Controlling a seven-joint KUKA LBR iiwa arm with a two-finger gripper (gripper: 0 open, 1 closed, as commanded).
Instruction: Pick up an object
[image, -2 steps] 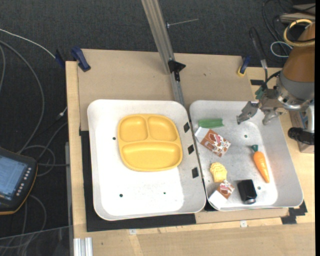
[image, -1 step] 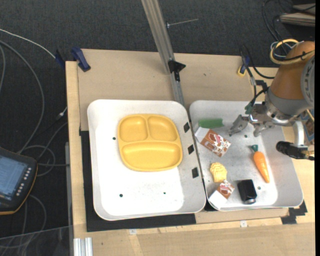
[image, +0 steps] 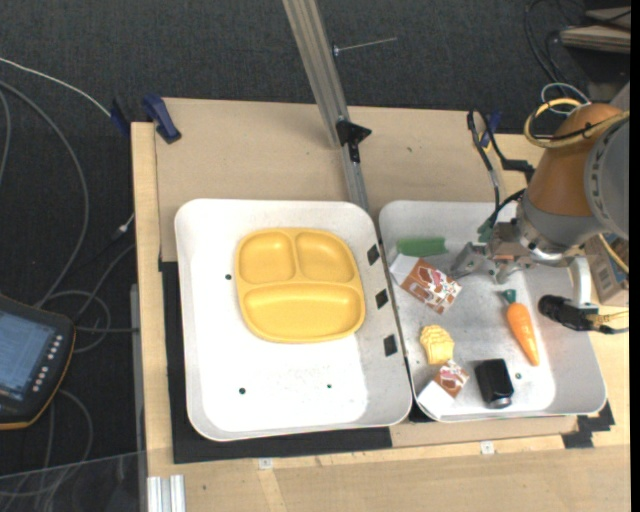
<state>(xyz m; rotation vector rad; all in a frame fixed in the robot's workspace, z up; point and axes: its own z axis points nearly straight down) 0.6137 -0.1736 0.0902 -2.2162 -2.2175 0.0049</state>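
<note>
While your gripper (image: 487, 262) hovers in the right bin (image: 590, 395) with fingers spread and holding nothing, the carrot (image: 522, 331) lies just below-right, its long axis running toward the bin's near edge.

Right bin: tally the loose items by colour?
In the right bin:
Green: 1, green block
Red-and-white: 2, larger carton, smaller carton
Yellow: 1, yellow piece
Orange: 1, carrot
Black: 1, black block
Total: 6

The wooden tabletop (image: 300, 150) carries two shallow white bins touching side by side. The left bin (image: 200, 330) sits on a black mat (image: 172, 330), the right bin (image: 575, 375) beside it.
</note>
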